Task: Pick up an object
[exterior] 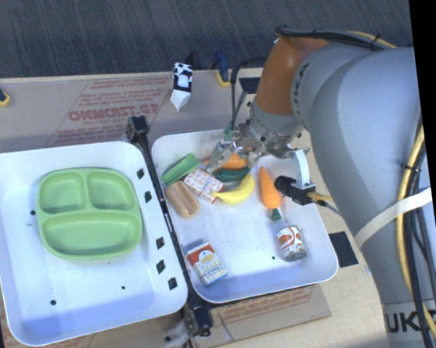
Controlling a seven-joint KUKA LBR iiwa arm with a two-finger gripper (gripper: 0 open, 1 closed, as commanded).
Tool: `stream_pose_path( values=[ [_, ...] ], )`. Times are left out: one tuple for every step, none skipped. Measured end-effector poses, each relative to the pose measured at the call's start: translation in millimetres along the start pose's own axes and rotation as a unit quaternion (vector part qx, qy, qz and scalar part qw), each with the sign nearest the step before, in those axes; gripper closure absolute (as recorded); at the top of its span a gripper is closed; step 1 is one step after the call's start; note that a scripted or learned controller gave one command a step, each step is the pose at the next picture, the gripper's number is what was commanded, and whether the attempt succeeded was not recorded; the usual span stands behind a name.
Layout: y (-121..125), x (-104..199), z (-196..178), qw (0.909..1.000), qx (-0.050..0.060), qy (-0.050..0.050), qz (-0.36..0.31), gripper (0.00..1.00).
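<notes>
Reaching in from the right, the grey arm hangs over the far edge of the right bin, its hand low among a cluster of small items near the bin's back wall. Finger state: cannot tell, since the wrist and the clutter mask the tips. The left bin carries a green divided plate, well apart from the hand. Likeliest target is the clump directly under the hand: a banana lying roughly left-right, with a dark green piece just behind it. A carrot lies just right, long axis front-to-back. Nearer the front sit two small cans.
</notes>
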State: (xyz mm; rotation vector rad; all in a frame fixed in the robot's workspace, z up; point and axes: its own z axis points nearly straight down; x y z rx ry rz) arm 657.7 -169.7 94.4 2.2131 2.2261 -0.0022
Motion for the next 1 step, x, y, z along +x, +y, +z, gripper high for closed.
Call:
stream_pose_path(
  values=[
    [-1.8, 0.0, -8.7, 1.0, 0.005, 0.001, -0.002, 1.0]
  ],
)
